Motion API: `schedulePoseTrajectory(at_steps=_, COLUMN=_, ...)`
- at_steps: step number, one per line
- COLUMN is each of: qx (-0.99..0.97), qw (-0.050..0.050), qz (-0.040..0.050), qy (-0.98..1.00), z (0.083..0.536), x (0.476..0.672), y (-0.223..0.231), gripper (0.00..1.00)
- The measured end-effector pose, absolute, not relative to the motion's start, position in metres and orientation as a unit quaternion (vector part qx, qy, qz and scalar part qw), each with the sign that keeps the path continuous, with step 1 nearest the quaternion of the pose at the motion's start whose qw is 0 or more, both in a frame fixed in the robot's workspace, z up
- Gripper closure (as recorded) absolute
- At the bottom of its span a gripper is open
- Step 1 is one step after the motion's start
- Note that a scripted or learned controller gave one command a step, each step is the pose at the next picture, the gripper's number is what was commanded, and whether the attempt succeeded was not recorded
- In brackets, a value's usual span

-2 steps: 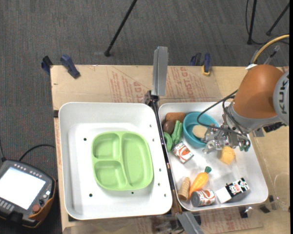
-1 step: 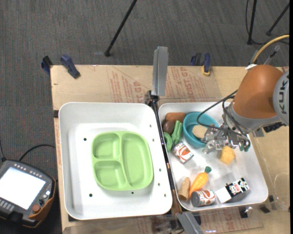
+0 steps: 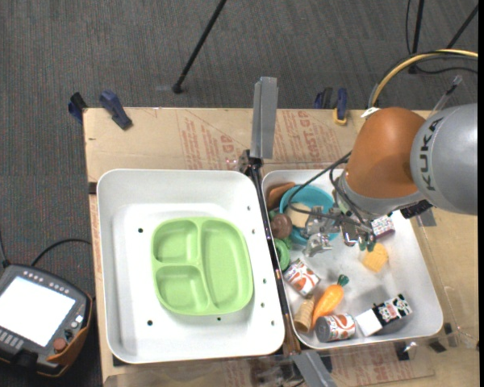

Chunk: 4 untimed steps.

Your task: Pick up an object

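**Spotter:** Where's your claw sitting?

**Me:** I've got the gripper (image 3: pixel 332 234) low in the right bin (image 3: pixel 415 297), upper left part, next to the teal bowl (image 3: pixel 310 202). Whether it's spread or pinched, I cannot tell; the orange wrist blocks my look.

**Spotter:** Targets?

**Me:** All crowded in that bin: carrot (image 3: pixel 329 298) and can (image 3: pixel 301 278) just below the claw, yellow piece (image 3: pixel 376 257) to its right. The green divided plate (image 3: pixel 202 265) sits alone in the left bin (image 3: pixel 125 208), probably out of play.
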State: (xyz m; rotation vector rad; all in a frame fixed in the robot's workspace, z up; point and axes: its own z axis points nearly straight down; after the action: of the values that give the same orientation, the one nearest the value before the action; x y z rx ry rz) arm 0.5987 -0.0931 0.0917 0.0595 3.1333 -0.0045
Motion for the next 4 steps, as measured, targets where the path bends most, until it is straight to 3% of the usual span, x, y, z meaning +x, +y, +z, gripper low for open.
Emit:
schedulePoseTrajectory(at_steps=1, qx=0.064, qw=0.004, qz=-0.0003, qy=0.998, z=0.092, x=0.528, y=-0.104, gripper=0.00)
schedulePoseTrajectory(at_steps=2, qx=0.065, qw=0.007, qz=-0.0020, qy=0.998, z=0.092, x=0.556, y=-0.083, gripper=0.00)
schedulePoseTrajectory(at_steps=3, qx=0.060, qw=0.000, qz=0.0001, qy=0.998, z=0.091, x=0.591, y=-0.085, gripper=0.00)
schedulePoseTrajectory(at_steps=4, qx=0.089, qw=0.002, qz=0.0005, qy=0.996, z=0.091, x=0.589, y=-0.083, gripper=0.00)
